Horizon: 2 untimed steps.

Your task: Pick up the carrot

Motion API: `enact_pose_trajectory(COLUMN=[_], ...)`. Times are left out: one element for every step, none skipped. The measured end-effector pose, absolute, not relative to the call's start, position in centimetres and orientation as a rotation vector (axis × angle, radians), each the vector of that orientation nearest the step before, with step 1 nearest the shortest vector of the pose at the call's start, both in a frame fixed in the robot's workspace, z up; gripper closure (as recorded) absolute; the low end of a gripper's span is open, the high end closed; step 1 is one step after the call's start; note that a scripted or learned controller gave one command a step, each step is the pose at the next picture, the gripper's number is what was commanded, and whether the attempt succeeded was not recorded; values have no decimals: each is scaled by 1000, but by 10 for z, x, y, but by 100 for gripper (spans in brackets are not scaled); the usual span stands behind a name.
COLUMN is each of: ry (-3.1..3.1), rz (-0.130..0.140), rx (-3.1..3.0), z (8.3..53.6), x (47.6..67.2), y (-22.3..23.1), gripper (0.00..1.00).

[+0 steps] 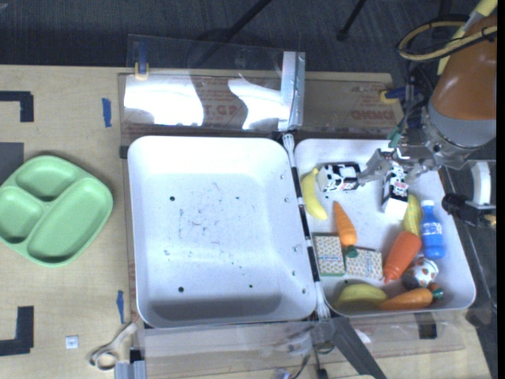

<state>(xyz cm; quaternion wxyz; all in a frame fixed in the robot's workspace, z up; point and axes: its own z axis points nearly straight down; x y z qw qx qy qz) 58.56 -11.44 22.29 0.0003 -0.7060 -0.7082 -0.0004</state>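
Three orange carrot-like pieces lie in the right bin (458,290). A small carrot (344,223) sits left of centre with its tip pointing up. A thicker one (401,255) is tilted near the middle. A third (406,298) lies flat along the front wall. My gripper (384,180) hangs over the bin's back part, up and to the right of the small carrot and clear of it. Its fingers look open, with nothing between them.
The right bin also holds a banana (312,196), a black-and-white cow toy (339,178), a blue bottle (432,231), a small ball (424,272), two cracker packs (329,255) and a yellow fruit (359,293). The left bin (213,227) is alongside; a green divided plate (51,208) lies far left.
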Motion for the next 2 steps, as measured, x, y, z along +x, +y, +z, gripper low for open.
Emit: enact_pose_trajectory(ry=[-2406, -2612], rz=[-2, -7], rx=[-2020, -1752], z=[133, 87], x=[571, 571], y=[-100, -96], gripper=[0, 0])
